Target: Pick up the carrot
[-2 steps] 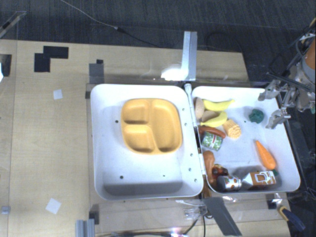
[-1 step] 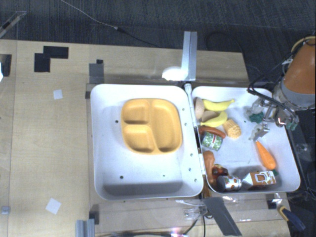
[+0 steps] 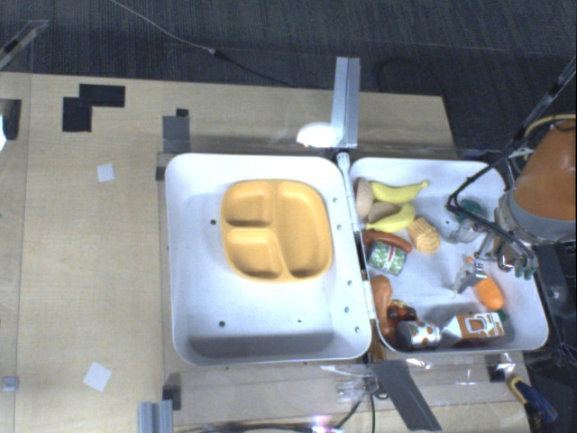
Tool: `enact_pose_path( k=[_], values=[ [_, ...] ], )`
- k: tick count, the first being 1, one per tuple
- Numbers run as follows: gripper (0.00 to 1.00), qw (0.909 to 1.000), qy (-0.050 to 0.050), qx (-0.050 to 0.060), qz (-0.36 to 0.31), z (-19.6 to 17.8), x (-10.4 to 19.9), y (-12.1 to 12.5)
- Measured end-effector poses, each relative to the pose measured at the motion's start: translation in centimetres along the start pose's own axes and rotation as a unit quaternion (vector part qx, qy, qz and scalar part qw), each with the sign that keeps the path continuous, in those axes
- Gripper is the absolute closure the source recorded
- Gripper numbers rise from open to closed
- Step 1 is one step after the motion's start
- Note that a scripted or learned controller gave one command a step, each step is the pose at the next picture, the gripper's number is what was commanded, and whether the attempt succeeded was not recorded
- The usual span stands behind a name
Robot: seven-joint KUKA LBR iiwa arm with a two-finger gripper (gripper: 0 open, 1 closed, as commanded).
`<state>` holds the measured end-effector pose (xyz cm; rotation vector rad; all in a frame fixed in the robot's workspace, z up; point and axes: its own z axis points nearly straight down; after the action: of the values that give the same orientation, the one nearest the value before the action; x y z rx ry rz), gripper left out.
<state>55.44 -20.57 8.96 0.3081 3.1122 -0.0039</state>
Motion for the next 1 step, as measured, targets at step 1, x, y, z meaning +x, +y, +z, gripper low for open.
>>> enact_pose_path(
  k=[1],
  values=[
    [0.0, 0.9964, -0.003, 0.0, 0.085, -0.15, 5.07, -0.95]
  ],
)
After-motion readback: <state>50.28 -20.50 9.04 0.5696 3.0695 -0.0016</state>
